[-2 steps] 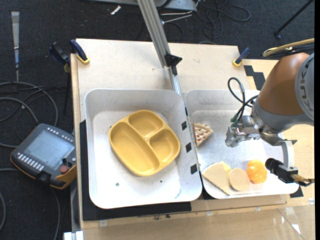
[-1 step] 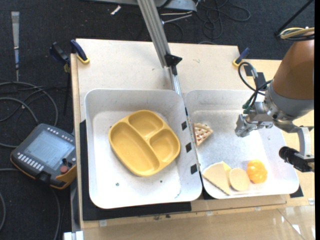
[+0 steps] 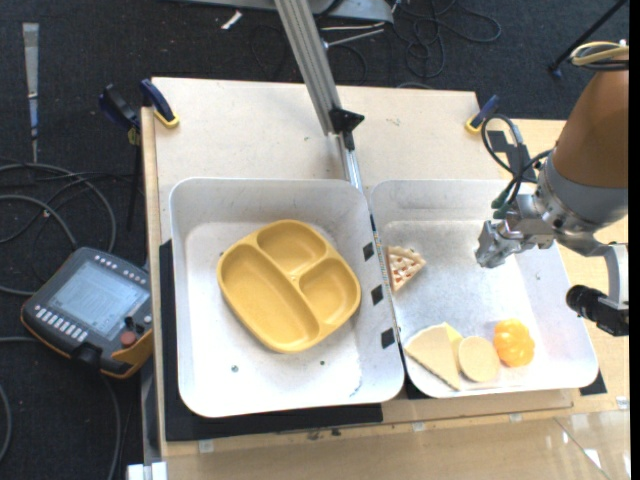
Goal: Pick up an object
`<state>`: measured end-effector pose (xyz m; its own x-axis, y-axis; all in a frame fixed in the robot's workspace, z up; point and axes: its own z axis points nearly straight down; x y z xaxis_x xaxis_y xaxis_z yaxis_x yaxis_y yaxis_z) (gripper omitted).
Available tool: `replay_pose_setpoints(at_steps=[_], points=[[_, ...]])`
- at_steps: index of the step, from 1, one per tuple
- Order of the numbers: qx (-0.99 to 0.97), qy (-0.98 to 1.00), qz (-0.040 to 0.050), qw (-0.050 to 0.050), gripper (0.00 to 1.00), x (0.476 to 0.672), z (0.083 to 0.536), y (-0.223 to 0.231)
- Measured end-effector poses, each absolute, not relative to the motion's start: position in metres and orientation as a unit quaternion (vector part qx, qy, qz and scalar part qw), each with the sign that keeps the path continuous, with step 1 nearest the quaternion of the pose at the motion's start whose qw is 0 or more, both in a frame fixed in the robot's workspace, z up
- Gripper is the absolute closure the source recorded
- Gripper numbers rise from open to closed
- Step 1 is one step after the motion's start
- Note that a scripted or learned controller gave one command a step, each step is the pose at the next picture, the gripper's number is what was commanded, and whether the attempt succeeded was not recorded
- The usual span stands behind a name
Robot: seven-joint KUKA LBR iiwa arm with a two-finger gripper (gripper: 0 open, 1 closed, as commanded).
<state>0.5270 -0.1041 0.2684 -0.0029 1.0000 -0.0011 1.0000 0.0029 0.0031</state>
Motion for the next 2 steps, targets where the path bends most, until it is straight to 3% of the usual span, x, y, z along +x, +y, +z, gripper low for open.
replay_pose_setpoints(at_steps=[2], points=[[0.704,0.710,0.0004,0.000,1.00,0.571,0.239,-0.004]])
